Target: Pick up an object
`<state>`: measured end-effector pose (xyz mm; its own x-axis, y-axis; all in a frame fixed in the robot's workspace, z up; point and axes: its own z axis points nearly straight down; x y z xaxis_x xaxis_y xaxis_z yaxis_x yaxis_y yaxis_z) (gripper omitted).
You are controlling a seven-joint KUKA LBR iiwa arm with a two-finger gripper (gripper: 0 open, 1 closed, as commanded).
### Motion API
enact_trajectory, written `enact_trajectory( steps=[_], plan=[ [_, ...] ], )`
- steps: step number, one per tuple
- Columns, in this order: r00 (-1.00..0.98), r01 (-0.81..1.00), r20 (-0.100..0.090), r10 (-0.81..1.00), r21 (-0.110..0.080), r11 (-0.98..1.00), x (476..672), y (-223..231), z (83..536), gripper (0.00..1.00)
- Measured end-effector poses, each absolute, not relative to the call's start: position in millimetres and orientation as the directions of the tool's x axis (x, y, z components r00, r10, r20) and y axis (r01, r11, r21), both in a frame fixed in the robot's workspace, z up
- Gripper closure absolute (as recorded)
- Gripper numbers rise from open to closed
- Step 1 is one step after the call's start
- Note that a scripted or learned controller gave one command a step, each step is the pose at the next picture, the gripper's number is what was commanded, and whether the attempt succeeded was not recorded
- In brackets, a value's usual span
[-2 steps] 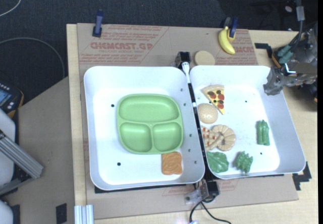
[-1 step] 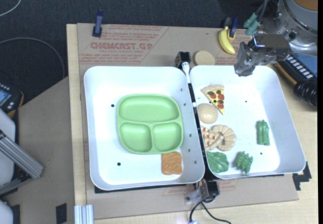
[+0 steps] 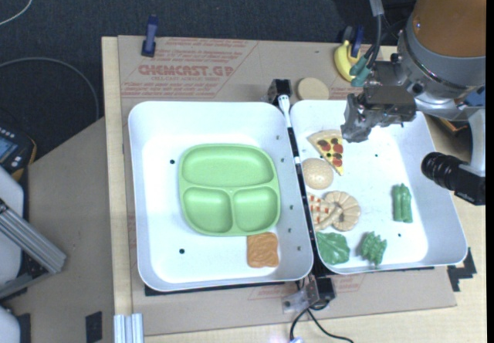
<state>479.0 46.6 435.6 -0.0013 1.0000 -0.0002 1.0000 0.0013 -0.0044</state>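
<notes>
In the right bin (image 3: 432, 202), toy foods lie scattered: a pizza slice (image 3: 328, 147) near the top left corner, a pale egg-like piece (image 3: 317, 173) below it, a round pie (image 3: 336, 209), and green vegetables (image 3: 401, 203) further right. The gripper (image 3: 353, 131) hangs just beside the pizza slice; I cannot tell how it is set. The left bin (image 3: 150, 179) holds a green divided plate (image 3: 228, 188).

Bright, even overhead light, faint shadows, slightly soft focus throughout
</notes>
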Motion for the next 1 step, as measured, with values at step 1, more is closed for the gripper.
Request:
enact_trajectory(
  steps=[1],
  plan=[
    [-0.002, 1.0, -0.001, 1.0, -0.009, 0.002, 478.5, 78.9, 341.9, 1.0]
  ],
)
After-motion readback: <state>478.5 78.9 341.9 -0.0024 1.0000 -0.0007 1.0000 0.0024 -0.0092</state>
